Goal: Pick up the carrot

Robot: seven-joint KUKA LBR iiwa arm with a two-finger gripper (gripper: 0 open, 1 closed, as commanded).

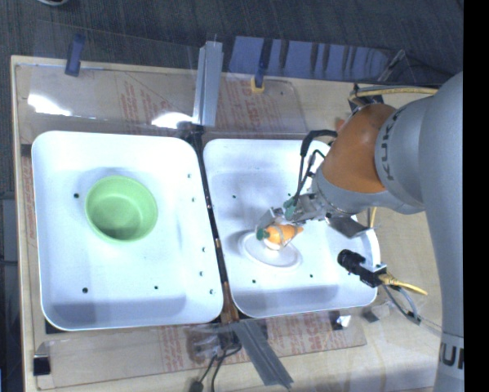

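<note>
One carrot (280, 234) lies right at the claw (286, 216) tip.

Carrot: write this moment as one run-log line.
carrot on white dish, right bin | claw at carrot, grasp unclear | green bowl, left bin

A robotics lab: white bins (64, 149) on a taped cardboard bench (130, 96).

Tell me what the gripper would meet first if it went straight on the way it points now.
Most likely the carrot, lying on the white dish just beyond the gripper; whether they already touch is unclear.
</note>
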